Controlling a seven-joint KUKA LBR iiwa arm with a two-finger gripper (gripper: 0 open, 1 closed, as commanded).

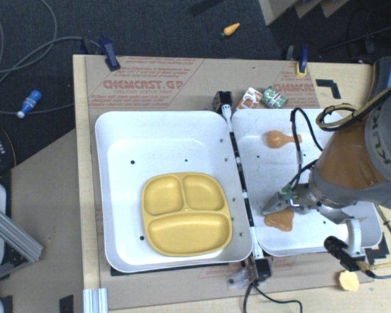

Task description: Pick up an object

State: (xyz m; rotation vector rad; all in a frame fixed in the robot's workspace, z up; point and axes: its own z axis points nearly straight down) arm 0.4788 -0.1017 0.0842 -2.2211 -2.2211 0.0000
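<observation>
In the right bin [352, 237] lie two toy food pieces. An orange drumstick-shaped piece [280, 139] rests near the bin's far left part. A brown-orange lump [280, 221] lies near the front left corner. My gripper [281, 205] hangs low over that lump, right at its far edge, and the arm's orange band and grey body cover the bin's right half. Whether the gripper touches the lump cannot be told.
The left bin [117, 142] holds a yellow divided plate [184, 212]. Two small packets [262, 98] lie on the bench behind the right bin. Blue clamps [108, 52] grip the bench's far edge. A black cable [300, 135] loops over the right bin.
</observation>
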